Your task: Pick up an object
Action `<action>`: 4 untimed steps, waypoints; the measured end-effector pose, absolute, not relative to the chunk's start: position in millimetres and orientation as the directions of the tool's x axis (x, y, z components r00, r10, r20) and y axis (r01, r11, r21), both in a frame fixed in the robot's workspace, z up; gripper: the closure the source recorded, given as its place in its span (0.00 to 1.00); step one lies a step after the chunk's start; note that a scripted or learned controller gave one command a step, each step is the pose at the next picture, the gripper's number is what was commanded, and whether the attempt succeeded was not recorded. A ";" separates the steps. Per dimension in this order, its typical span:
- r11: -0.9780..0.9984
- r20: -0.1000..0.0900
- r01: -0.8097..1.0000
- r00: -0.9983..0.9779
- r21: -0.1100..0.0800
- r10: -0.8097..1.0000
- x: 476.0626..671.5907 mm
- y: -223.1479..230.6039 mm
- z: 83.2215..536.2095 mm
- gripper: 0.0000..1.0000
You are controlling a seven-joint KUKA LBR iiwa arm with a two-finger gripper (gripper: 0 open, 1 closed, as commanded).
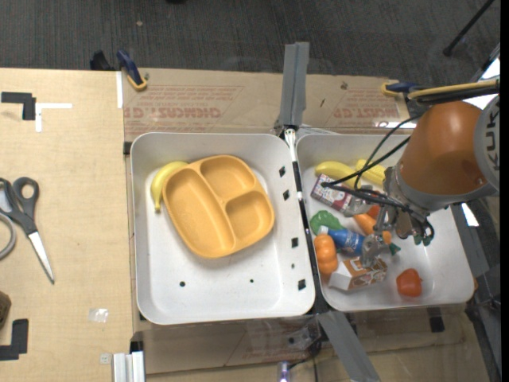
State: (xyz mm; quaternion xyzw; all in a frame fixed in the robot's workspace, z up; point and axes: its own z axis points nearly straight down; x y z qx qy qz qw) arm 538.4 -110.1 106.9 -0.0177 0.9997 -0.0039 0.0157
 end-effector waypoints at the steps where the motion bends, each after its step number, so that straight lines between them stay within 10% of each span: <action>1: 1.000 -0.032 -0.017 -0.999 -0.007 -0.018 538.5 -111.1 106.8 0.00; 3: 0.993 -0.038 0.116 -0.993 -0.006 0.116 527.1 -113.3 106.7 0.00; 4: 0.974 -0.007 0.228 -0.974 0.001 0.228 534.9 -107.3 94.0 0.00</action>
